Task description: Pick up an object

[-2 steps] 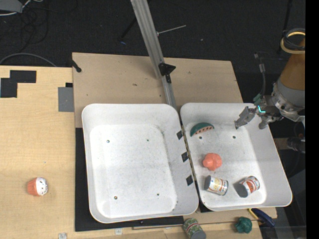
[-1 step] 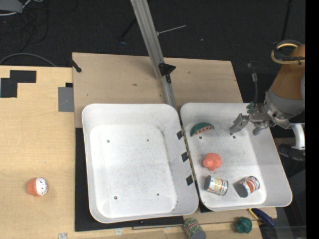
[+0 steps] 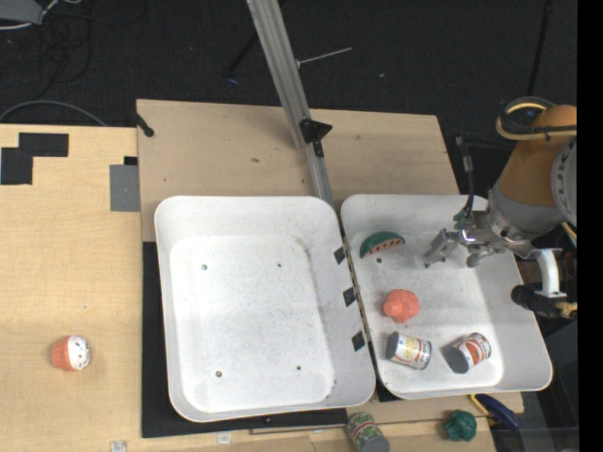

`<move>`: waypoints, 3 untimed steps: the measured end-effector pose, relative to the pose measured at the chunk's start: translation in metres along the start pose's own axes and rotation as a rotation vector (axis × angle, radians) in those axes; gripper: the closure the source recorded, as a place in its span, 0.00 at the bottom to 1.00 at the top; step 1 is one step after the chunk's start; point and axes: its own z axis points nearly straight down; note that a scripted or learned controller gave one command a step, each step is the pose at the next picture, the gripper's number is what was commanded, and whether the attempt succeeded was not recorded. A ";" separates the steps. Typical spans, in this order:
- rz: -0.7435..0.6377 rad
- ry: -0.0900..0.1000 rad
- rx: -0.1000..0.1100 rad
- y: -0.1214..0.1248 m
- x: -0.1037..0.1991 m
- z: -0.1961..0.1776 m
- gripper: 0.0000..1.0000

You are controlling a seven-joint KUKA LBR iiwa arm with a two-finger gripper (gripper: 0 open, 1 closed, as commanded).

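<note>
Nearest the camera, at the bench's front edge, a dark patterned can [image 3: 364,430] and a green crumpled lump [image 3: 460,426] lie outside the bins. Just behind them, in the right-hand shallow white bin [image 3: 528,370], sit a small white-and-yellow labelled tin [image 3: 409,349] on its side and a grey-and-red tin [image 3: 468,351] beside it, then a soft orange-red ball-like lump [image 3: 401,305], and farther back a green-and-red watermelon-slice toy [image 3: 382,244]. The two-finger gripper [image 3: 455,246] hangs over the bin's far part, right of the slice, its fingers spread apart with nothing between them. The task looks barely begun: no object is lifted, and choosing, descending, closing and raising all remain. The left white bin [image 3: 188,219] lies alongside. Off to the far left, a small orange-and-white ball [image 3: 70,353] rests on the wooden table. The tins' labels are too small to read, and the arm is cut off at the right.
</note>
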 end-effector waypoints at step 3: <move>0.003 -0.003 -0.011 -0.005 0.001 -0.053 1.00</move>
